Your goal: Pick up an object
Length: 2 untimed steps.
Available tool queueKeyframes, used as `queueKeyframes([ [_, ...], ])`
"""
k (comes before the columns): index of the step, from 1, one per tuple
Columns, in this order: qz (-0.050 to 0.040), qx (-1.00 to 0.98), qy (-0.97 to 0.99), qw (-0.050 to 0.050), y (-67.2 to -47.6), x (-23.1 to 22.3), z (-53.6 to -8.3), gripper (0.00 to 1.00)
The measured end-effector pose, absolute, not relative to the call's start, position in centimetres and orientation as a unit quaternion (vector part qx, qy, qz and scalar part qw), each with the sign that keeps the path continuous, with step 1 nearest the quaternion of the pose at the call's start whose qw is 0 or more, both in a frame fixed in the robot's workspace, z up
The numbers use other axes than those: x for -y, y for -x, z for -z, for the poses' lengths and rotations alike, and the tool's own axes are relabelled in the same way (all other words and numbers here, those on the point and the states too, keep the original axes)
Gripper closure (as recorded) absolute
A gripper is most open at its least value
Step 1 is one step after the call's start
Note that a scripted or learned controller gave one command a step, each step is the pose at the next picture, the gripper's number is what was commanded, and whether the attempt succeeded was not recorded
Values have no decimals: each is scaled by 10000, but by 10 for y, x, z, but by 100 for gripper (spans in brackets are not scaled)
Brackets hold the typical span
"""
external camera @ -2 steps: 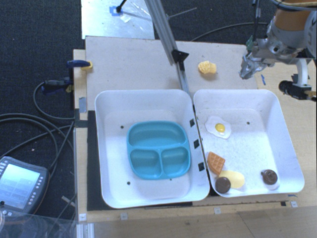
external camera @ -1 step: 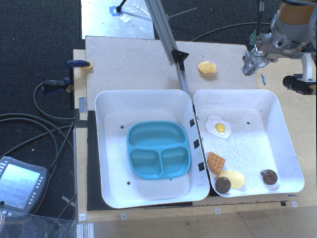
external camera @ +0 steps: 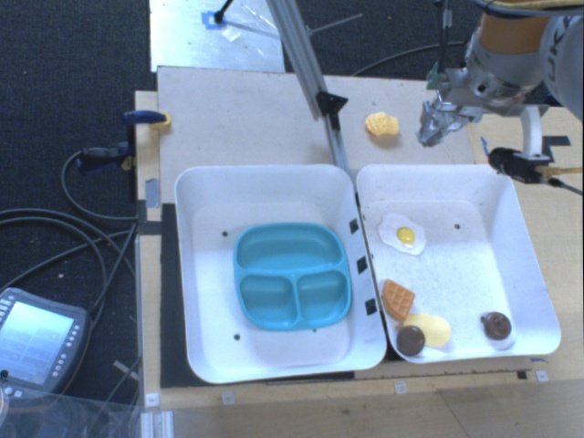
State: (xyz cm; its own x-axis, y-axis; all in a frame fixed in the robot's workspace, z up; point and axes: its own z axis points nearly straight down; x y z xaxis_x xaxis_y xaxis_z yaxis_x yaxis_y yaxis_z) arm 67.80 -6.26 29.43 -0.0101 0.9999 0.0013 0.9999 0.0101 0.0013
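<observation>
Nearest the lens: handheld pendant with a lit screen (external camera: 32, 340), bottom left on the dark floor, cables (external camera: 87, 235) looping off behind it.

Next up, left bin (external camera: 196, 336). Holds just a teal divided plate (external camera: 293, 275), three compartments, long side running roughly left-right, sitting flat near the middle.

Right bin (external camera: 529, 245), touching the left one along the inner wall. Front edge has a pale yellow lemon-ish thing (external camera: 432, 329), long axis running left-right with a slight tilt. Touching its left end, a small dark brown round piece (external camera: 410, 339). Just behind those, a little orange waffle square (external camera: 397, 298), turned diamond-wise so a corner points at the camera. Off to the right near the front corner, a second brown round piece (external camera: 496, 326), well apart from the rest. Further back, a toy fried egg (external camera: 402, 236), white with a yellow yolk, flat, stretched a bit along the left-right diagonal.

Beyond the bins, out on the bare bench board (external camera: 237, 117): a small yellow-orange lumpy toy (external camera: 382, 124), not in either container.

Just right of that, gripper (external camera: 438, 130) hanging above the bench behind the right bin's back wall, nothing gripped. Fingers too blurry and bunched to call wide or narrow, can't tell. Orange band of the arm (external camera: 525, 12) above it, top right.

Slanted metal pole (external camera: 297, 39) crossing the back, blue clamp (external camera: 146, 117) on the bench's left edge.
</observation>
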Motion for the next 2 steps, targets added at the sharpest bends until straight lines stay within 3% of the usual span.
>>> queueKeyframes([
  [2,-5,7106,7036,16,-624,-36,-266,100],
])
